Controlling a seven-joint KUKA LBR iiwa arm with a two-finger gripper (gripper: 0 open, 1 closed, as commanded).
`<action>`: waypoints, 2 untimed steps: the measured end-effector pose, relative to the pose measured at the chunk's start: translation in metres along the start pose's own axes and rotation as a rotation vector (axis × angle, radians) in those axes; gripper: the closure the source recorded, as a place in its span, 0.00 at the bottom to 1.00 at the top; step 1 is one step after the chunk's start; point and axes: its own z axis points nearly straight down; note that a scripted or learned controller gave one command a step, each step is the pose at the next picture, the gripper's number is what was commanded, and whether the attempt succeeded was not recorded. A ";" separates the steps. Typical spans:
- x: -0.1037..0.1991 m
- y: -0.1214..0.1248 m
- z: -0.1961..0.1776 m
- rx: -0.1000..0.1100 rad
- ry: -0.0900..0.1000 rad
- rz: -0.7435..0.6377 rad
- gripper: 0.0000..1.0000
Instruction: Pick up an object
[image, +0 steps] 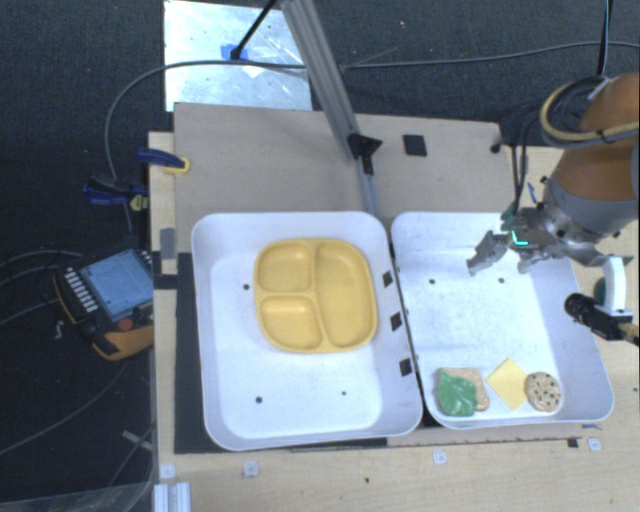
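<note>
My gripper (505, 255) hangs over the upper part of the right bin (455, 320), its two fingers spread apart with nothing between them. Along that bin's near edge lie three small items: a green leafy piece on a tan slice (459, 391), a yellow cheese square (508, 383) and a round speckled cookie (543, 392). They sit well below and slightly right of the gripper. The left bin (225, 380) holds a yellow divided plate (315, 294).
A slanted metal pole (335, 85) runs from the top down to the gap between the bins. Black clips (393, 322) line the divider. Cables, clamps and a handheld device (110, 295) lie left of the bench. The arm's black fitting (598, 315) overhangs the right bin's rim.
</note>
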 end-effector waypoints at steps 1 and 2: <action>0.000 0.001 -0.001 -0.002 0.000 0.000 0.00; 0.002 0.003 0.061 0.001 0.001 0.002 0.00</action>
